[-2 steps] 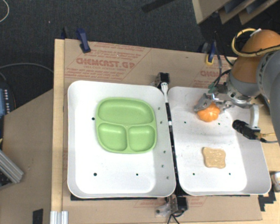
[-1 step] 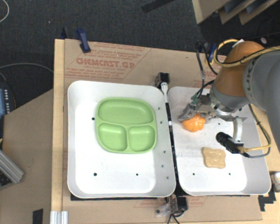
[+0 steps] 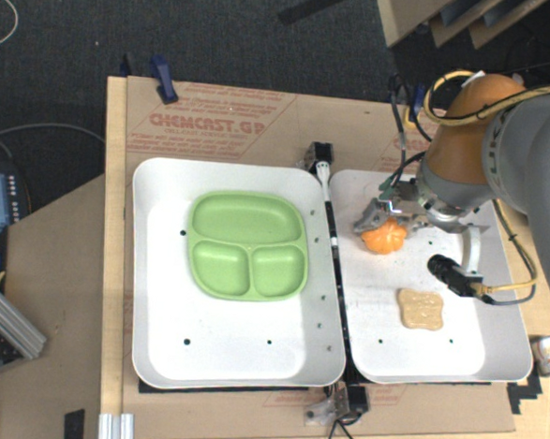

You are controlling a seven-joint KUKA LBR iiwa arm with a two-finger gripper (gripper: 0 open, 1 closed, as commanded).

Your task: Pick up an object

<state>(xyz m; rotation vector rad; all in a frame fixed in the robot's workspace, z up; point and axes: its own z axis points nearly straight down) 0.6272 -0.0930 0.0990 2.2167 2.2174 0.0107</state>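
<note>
An orange, rounded object [image 3: 384, 238] lies in the right bin [image 3: 491, 356], near its far left corner. My gripper [image 3: 388, 215] hangs right over it, its tip at the orange object's top edge; I cannot tell whether it touches. A tan, toast-like piece [image 3: 422, 310] lies flat in the same bin, nearer the front and apart from the gripper. The grey arm with its orange band [image 3: 464, 133] comes in from the right.
The left bin [image 3: 155, 327] holds a green divided plate [image 3: 248, 245]. A black connector with a yellow cable [image 3: 451, 275] hangs off the arm over the right bin. The rims of the two bins meet at a black strip [image 3: 333, 255].
</note>
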